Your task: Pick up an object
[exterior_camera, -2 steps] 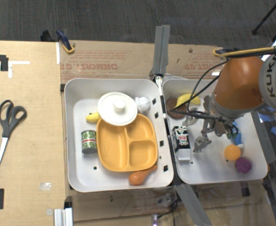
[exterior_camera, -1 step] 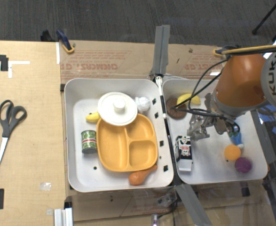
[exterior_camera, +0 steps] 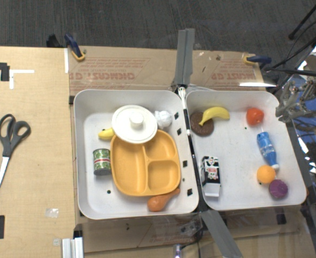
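The right bin (exterior_camera: 238,198) holds a banana (exterior_camera: 216,113) lying on a brown round disc (exterior_camera: 202,128), a red ball (exterior_camera: 255,116), a blue bottle (exterior_camera: 266,148), an orange ball (exterior_camera: 265,174), a purple ball (exterior_camera: 278,188) and a black-and-white carton (exterior_camera: 211,175). In the left bin (exterior_camera: 85,198) lie a yellow divided tray (exterior_camera: 146,171), a white round lid (exterior_camera: 135,123) overlapping its top edge, a green can (exterior_camera: 101,161), a small yellow piece (exterior_camera: 106,134), a white crumpled thing (exterior_camera: 164,117) and an orange-brown piece (exterior_camera: 160,202).
Scissors (exterior_camera: 8,141) lie on the wooden bench to the left. A grey bar (exterior_camera: 183,55) runs back from the divider between the bins. Cables and metal parts (exterior_camera: 300,93) crowd the right edge beside the right bin.
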### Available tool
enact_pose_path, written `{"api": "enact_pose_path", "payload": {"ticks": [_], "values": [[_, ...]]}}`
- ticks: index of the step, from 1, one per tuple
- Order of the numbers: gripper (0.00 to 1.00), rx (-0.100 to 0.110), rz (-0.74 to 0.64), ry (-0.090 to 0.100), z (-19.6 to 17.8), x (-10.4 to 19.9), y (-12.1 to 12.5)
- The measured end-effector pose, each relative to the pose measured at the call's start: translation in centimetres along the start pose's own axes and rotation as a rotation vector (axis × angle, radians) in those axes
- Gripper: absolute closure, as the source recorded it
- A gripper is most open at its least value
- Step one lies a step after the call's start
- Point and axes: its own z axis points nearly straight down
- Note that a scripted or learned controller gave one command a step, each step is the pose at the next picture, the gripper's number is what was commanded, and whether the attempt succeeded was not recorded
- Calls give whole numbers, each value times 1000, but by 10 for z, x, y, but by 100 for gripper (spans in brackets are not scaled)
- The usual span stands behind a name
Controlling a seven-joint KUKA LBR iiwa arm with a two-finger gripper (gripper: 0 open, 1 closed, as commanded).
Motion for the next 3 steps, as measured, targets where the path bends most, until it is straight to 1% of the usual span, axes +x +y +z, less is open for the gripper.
{"api": "enact_pose_path", "payload": {"ticks": [1,2,3], "values": [[100,0,-152,-1,-25,-63,-49],[100,1,-149,-8,-35,-65,-49],[100,-1,-237,1,-44,52,-28]]}}
